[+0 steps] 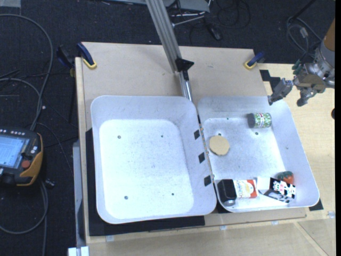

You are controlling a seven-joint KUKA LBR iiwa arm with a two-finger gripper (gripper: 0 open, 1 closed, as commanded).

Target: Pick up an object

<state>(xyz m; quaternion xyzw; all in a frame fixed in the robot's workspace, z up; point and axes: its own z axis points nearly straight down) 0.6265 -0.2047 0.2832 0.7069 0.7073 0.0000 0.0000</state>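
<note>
My gripper [292,95] hangs open above the far right corner of the right bin [298,143], its two fingers spread with nothing between them. Below and to its left a small green can [259,120] lies on its side in the bin. A round tan disc [219,145] rests near the bin's left wall. Along the near edge lie a black block [226,191], a red and white carton [245,188] and a black and white patterned toy [282,188] with an orange and green piece [287,177] beside it.
The left bin [106,116] sits beside the right one on the wooden bench [133,68]. A slanted metal pole [165,31] crosses above the bench's far side. Yellow clamps [89,64] [250,64] grip the far edge. A teach pendant [16,156] lies at the left.
</note>
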